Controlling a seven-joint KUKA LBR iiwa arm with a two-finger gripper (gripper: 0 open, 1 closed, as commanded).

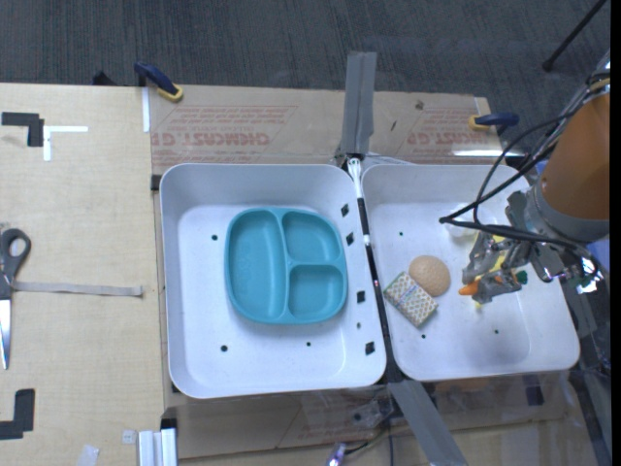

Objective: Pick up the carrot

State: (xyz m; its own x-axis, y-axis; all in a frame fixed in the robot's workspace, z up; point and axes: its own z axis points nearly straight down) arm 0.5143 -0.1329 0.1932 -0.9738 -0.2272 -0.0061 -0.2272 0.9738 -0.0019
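A small orange carrot [471,287] lies in the right bin [505,352], only its left end showing beside the tool. My gripper [488,278] is low over the bin's middle right, right at the carrot, with its body covering most of it. Contact between the two cannot be made out from this angle. The arm's orange band [582,163] rises toward the right edge of the view.
A tan round object [430,273] and a patterned square block [411,299] sit just left of the carrot. The left bin [194,348] holds a teal divided plate [286,265]. Scissors [10,260] lie on the bench at far left. Black cables [505,178] hang above the right bin.
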